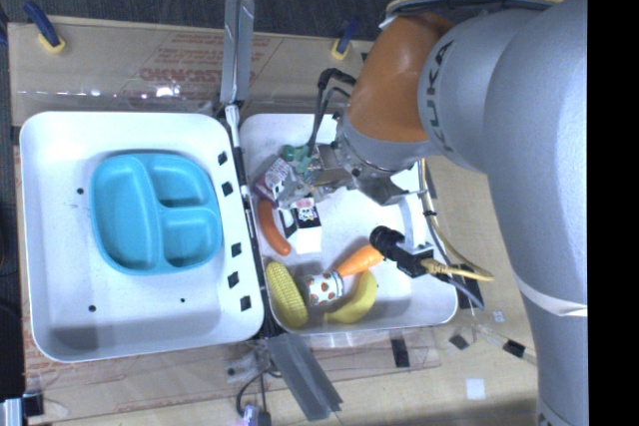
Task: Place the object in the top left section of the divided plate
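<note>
Arm: the grey KUKA arm with the orange band (399, 85) reaches over the right shallow white bin (431, 309), so the step in hand looks like the pick, not the placing
Left shallow white bin (50, 314): holds the blue three-section divided plate (157, 211), all its sections bare
Gripper (300, 177): low over a small clutter of toys near the divider; whether it is open or closed I cannot tell
Object: not settled; candidates in the right bin are an orange-red sausage (274, 226), a yellow corn cob (286, 294), a yellow banana (356, 299) and an orange carrot (357, 260)
Next move: secure one item, lift clear, carry left to the plate's top left section
</note>
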{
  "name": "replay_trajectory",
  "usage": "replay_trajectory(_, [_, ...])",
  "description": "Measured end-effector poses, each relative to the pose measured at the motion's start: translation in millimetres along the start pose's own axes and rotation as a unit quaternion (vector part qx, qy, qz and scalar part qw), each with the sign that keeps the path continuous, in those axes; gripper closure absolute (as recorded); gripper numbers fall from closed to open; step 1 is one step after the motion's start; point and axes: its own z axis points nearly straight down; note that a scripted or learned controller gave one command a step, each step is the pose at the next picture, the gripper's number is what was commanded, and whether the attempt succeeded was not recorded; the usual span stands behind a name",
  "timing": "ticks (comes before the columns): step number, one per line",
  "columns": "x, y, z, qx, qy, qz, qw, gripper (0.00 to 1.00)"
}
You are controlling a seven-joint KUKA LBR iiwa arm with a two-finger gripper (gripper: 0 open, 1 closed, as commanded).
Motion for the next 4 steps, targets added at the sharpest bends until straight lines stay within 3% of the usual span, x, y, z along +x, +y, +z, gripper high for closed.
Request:
replay_trajectory(1, [44.0, 49.1, 9.3, -0.004, -0.001, -0.186, 0.9825, 1.0])
replay_trajectory(2, [61.9, 47.5, -69.5, -0.001, 0.0, -0.147, 0.9891, 1.0])
replay_trajectory(3, [144.3, 89.3, 38.7, 0.0, 0.0, -0.338, 0.941, 1.0])
replay_trajectory(4, [144.0, 89.6, 38.2, 0.0, -0.001, -0.338, 0.9411, 0.0])
